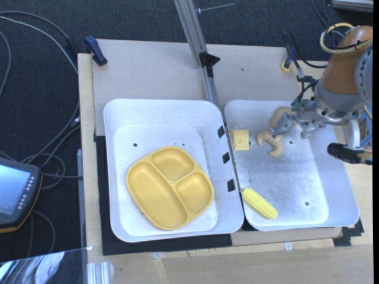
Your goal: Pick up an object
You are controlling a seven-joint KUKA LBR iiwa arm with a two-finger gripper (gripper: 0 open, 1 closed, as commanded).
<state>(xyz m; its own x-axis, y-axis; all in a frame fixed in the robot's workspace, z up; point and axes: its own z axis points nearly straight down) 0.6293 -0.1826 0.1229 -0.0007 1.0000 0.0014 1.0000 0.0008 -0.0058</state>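
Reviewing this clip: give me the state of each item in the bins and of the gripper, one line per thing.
Yellow divided plate: flat in the left bin, compartments bare.
Cheese cube: lying at the right bin's left edge.
Corn cob: lying on its side, right bin's near-left corner.
Tan curved piece: on the bin floor, ungrasped.
Tan lump: beside the gripper.
Gripper: low over the right bin.

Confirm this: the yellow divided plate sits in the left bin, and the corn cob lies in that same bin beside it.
Not quite. The yellow divided plate does sit in the left bin, but the corn cob lies in the right bin, near its front left corner. The camera view shows this.
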